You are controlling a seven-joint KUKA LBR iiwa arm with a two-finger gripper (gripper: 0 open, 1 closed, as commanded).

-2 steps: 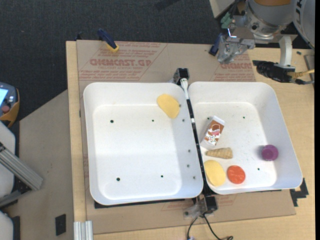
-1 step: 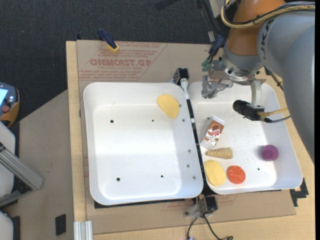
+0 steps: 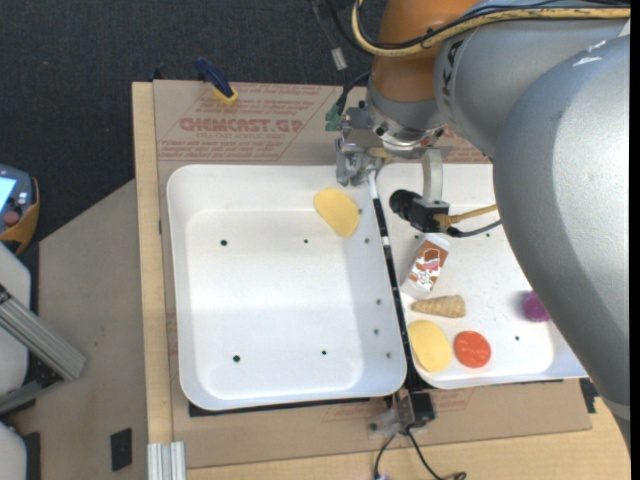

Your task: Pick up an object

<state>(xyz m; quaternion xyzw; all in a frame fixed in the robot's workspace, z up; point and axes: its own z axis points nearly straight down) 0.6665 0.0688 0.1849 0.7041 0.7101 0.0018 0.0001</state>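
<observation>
A pale yellow, lemon-like object (image 3: 337, 212) lies at the far right corner of the left bin (image 3: 178, 268), close to the divider between the bins. My gripper (image 3: 355, 175) hangs just above and behind it, over the bin's far rim. No gap shows between the gripper's tip and the object's top, so I cannot tell whether they touch. The grey arm with its orange band reaches in from the upper right and hides part of the right bin (image 3: 495, 278).
In the right bin lie a white packet with a red label (image 3: 427, 266), a tan cone (image 3: 440, 306), a yellow round piece (image 3: 430, 346), a red ball (image 3: 472, 349) and a purple item (image 3: 536, 308). A blue and yellow clamp (image 3: 217, 80) sits on the board behind.
</observation>
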